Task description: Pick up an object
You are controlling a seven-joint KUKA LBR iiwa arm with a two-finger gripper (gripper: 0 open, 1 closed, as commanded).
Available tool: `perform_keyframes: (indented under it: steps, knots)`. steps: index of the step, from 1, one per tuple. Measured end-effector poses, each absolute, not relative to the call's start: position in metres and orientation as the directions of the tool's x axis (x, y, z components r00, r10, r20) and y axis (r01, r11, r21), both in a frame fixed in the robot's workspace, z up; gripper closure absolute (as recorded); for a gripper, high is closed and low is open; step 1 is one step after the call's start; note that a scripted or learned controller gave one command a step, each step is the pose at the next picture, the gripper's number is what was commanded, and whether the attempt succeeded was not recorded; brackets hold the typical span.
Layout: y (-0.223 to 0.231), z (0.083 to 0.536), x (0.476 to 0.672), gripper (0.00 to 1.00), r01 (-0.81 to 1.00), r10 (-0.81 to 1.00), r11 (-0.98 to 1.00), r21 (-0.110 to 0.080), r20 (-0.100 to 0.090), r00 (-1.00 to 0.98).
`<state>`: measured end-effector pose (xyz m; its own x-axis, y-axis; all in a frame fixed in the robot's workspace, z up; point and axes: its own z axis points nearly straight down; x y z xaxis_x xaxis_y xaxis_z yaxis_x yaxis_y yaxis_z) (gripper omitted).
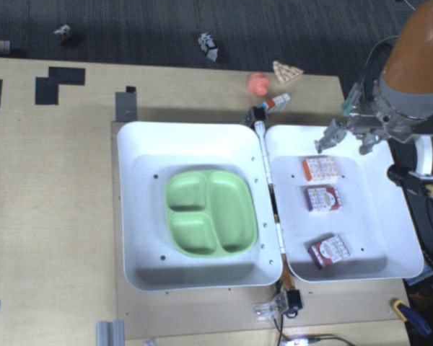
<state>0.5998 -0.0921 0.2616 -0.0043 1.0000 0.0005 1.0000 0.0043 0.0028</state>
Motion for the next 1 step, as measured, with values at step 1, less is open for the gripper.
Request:
perform_keyframes:
  steps: [1]
  knots:
    - [-0.1688, 0.1456, 0.5530, 0.00, 1.000, 1.000, 0.001, 0.000, -0.001, -0.001]
